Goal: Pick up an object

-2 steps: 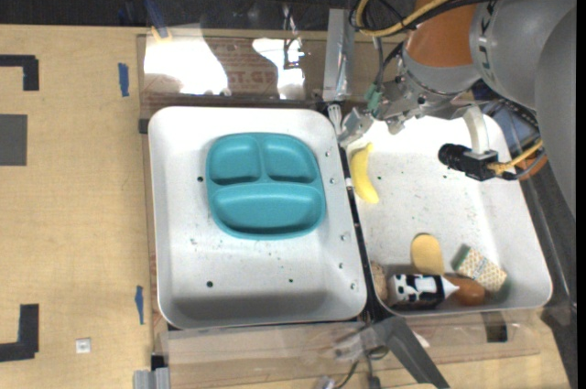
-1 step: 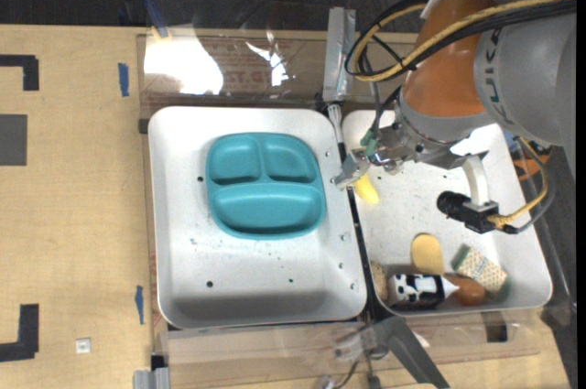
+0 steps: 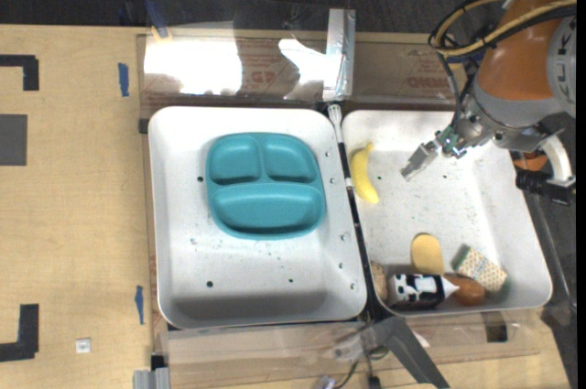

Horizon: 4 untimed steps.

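Observation:
My gripper (image 3: 419, 162) hangs over the upper middle of the right bin (image 3: 513, 195), below the grey arm with its orange band (image 3: 526, 44). It points down and left, with nothing seen in it. A yellow banana (image 3: 364, 174) lies by the bin's left wall, a short way left of the gripper. Along the bin's front lie a yellow rounded piece (image 3: 427, 252), a black-and-white toy (image 3: 417, 287), an orange-brown item (image 3: 469, 290) and a patterned block (image 3: 479, 267).
The left bin (image 3: 183, 277) holds a teal divided plate (image 3: 265, 183). A thin wall (image 3: 350, 204) separates the two bins. Clear plastic sheeting and a metal bracket (image 3: 339, 53) stand behind the bins. Cables loop above the arm at the upper right.

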Tool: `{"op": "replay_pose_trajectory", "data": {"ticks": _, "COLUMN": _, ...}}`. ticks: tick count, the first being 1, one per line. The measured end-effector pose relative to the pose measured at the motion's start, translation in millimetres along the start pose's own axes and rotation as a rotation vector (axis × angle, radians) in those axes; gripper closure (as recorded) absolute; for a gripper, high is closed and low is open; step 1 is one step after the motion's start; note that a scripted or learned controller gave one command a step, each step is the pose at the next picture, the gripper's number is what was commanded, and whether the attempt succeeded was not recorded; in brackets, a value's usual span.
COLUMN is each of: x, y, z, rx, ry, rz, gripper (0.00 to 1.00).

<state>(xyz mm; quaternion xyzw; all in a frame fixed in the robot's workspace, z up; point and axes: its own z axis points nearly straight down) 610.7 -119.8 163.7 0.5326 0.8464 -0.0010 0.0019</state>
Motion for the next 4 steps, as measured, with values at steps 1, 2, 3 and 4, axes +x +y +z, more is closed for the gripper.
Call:
{"op": "replay_pose_trajectory", "data": {"ticks": 1, "x": -17, "y": -84, "z": 76, "rx": -0.004, "ry": 0.0, "rz": -0.047, "gripper": 0.0}}
{"op": "replay_pose_trajectory", "data": {"ticks": 2, "x": 30, "y": -2, "z": 76, "rx": -0.009, "ry": 0.002, "rz": -0.068, "gripper": 0.0}}
{"op": "replay_pose_trajectory", "data": {"ticks": 3, "x": 17, "y": -138, "z": 76, "rx": -0.001, "ry": -0.001, "rz": 0.055, "gripper": 0.0}}
{"op": "replay_pose_trajectory", "data": {"ticks": 4, "x": 18, "y": -133, "z": 65, "rx": -0.01, "ry": -0.004, "rz": 0.052, "gripper": 1.0}}
